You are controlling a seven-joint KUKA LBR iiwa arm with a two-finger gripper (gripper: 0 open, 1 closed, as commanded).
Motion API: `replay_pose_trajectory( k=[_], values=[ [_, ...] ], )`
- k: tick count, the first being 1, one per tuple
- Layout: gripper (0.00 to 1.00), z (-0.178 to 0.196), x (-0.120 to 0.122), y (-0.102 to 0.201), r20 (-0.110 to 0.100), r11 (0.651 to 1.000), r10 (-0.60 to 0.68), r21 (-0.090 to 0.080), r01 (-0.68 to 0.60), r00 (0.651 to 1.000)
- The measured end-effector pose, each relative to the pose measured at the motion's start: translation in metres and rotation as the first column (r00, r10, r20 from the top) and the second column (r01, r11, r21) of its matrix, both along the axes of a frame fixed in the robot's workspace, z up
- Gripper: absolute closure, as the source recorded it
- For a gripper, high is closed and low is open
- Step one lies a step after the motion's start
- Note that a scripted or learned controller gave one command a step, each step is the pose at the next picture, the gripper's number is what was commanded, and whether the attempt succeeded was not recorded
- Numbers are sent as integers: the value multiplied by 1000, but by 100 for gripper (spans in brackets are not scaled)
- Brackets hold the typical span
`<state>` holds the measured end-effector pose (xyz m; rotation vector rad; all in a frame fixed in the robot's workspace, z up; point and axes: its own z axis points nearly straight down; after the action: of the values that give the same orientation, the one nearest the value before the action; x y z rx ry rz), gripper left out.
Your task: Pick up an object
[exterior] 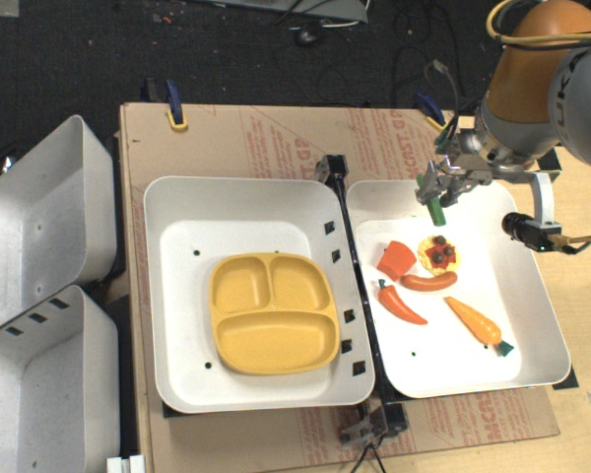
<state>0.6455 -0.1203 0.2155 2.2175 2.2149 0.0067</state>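
Pincer over right bin, clamped on small green object. Below: pizza slice, sausage, chili, carrot. Yellow tray in left bin.

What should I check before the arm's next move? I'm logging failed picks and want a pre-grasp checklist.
1. Targets present in right bin: carrot, red chili pepper, sausage, red pepper piece, small pizza: ok.
2. End effector over the right bin: ok.
3. End effector above an item: not ok, it sits near the back wall, pizza closest.
4. Finger opening: cannot tell.
5. Items separated for a clean grasp: not ok, sausage, chili and pepper piece crowd together; carrot lies apart.
6. Yellow divided plate in left bin, out of the way: ok.
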Motion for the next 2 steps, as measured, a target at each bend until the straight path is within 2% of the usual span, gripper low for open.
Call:
replay_pose_trajectory(
  k=[1,2],
  values=[
    [100,54,2,0,0,1000,4,0,-4,1000],
    [100,49,-23,45,-11,1000,7,4,-7,1000]
  ],
)
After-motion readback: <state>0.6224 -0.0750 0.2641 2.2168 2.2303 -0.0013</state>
